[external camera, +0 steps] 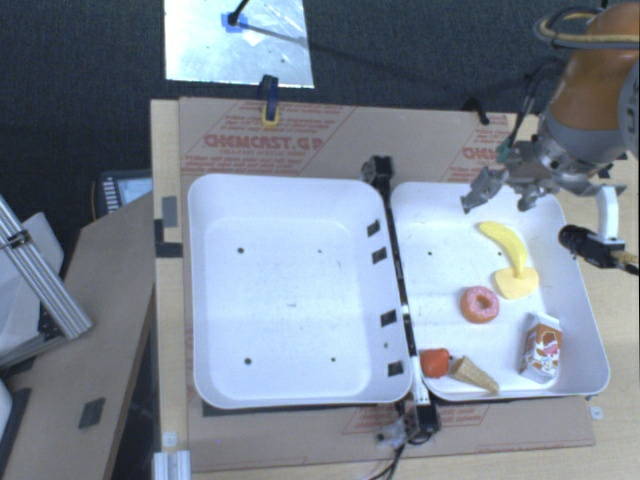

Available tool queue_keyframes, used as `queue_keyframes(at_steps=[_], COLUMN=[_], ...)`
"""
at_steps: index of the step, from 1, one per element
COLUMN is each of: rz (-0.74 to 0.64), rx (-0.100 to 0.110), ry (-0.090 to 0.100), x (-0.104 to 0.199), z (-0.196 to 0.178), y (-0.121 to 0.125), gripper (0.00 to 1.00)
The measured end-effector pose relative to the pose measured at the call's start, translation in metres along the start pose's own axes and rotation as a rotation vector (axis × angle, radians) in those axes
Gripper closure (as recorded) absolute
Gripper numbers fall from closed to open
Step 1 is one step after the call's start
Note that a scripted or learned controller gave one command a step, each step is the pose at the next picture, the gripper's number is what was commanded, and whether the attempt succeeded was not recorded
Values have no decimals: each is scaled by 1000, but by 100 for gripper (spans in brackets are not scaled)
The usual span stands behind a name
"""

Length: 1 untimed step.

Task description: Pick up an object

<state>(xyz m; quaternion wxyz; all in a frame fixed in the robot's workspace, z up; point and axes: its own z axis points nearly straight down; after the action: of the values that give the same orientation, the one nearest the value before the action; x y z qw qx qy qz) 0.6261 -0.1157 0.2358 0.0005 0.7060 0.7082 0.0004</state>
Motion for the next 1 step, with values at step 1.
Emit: queue_keyframes(at_steps=[1], rz=[-4], rx=[8], ry=[2], x=[24], z=[109], y=[22], gripper=[0])
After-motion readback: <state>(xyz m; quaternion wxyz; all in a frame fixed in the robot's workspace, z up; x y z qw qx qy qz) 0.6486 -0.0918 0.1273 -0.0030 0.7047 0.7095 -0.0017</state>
